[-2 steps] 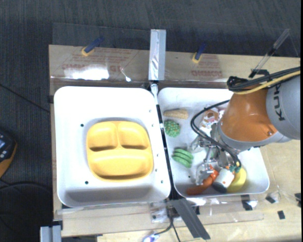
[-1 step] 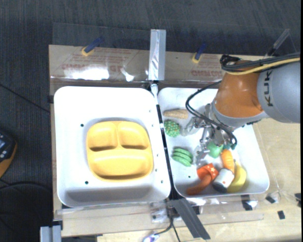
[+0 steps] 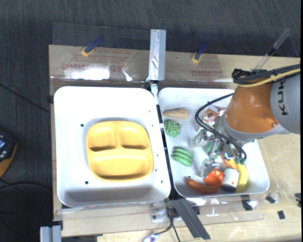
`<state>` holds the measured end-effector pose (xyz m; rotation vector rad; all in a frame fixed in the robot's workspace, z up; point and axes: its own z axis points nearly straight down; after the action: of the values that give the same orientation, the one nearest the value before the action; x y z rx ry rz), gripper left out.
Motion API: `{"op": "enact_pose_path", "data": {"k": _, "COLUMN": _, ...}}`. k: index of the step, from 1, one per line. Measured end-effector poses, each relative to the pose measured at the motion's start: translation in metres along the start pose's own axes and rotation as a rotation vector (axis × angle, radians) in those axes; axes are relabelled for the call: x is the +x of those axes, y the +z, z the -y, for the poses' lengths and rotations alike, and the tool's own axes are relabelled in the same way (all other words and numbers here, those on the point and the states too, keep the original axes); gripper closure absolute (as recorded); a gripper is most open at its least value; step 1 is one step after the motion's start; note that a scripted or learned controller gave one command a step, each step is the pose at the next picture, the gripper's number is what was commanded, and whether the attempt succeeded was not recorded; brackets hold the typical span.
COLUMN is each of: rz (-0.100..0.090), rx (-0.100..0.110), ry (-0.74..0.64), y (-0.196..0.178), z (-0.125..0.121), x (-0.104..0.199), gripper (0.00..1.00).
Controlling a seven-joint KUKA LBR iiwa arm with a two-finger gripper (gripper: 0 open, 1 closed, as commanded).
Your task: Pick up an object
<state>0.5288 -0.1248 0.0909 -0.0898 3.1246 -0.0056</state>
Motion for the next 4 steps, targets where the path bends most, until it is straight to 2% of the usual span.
{"op": "enact_pose_path", "data": {"k": 1, "rz": -0.003, "rx": 0.003, "ry": -0.120, "y": 0.001, "z": -0.022, "x": -0.052, "gripper": 0.00}}
{"op": "enact_pose_path", "data": {"k": 2, "rz": 0.003, "rx": 0.001, "ry": -0.290, "y": 0.000, "z": -0.026, "x": -0.030, "gripper": 0.00}}
{"op": "enact_pose_path", "data": {"k": 3, "rz": 0.007, "rx": -0.001, "ry": -0.281, "y": -0.001, "z": -0.013, "x": 0.025, "gripper": 0.00}}
{"op": "enact_pose_path", "data": {"k": 4, "rz": -0.003, "rx": -0.002, "ry": -0.180, "y": 0.001, "z": -0.027, "x": -0.028, "gripper": 0.00}}
